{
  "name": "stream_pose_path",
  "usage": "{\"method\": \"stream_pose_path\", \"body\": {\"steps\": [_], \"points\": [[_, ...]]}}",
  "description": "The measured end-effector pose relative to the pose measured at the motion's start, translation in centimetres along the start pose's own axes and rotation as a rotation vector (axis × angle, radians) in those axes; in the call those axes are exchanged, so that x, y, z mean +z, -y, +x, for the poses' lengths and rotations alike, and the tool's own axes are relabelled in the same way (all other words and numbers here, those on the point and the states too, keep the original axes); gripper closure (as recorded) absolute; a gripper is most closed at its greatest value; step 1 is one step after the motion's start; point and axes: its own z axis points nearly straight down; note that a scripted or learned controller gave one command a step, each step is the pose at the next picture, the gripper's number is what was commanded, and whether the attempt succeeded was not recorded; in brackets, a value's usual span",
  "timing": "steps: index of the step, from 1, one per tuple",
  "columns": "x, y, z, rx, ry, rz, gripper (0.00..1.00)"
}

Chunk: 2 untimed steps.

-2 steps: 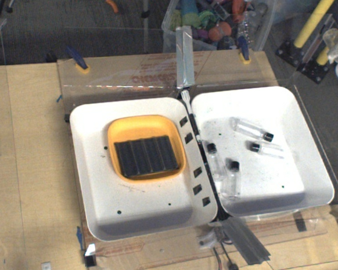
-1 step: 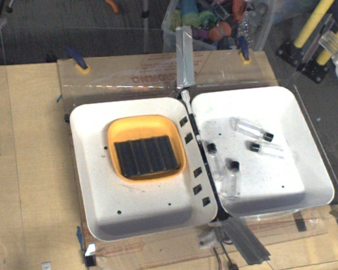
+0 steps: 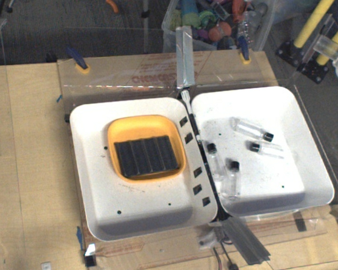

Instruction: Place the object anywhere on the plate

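- From my remote station I see two white bins side by side on the wooden tabletop [image 3: 20, 172].
- Left bin [image 3: 98, 195]: holds a yellow-orange plate [image 3: 142, 126] with rounded corners. A dark ribbed rectangular pad [image 3: 146, 155] lies flat on the plate, covering most of its middle and front.
- Right bin [image 3: 294, 168]: holds several clear vials with black caps, all lying on their sides.
- Vial A [image 3: 251, 128]: nearest the back of the bin, tilted, cap pointing toward the right.
- Vial B [image 3: 264, 148]: just in front of A, cap toward the left.
- Vial C [image 3: 212, 156]: close to the divider between the bins, cap toward the back.
- Vial D [image 3: 231, 178]: near the front of the bin, just beside C, cap toward the back.
- All the vials sit in the right bin, well apart from the plate; none is on it.
- Pincer: I cannot tell its state from this view, nor what it has hold of.
- Behind the tabletop, a clear tub [image 3: 223, 8] of mixed coloured items.
- Blue clamps [image 3: 80, 64] at the back edge of the tabletop.
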Motion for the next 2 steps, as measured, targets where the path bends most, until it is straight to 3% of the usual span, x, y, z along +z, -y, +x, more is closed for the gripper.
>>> {"method": "stream_pose_path", "body": {"steps": [2], "points": [[-0.2, 0.02, 0.04, -0.556, -0.003, 0.0, 1.0]]}}
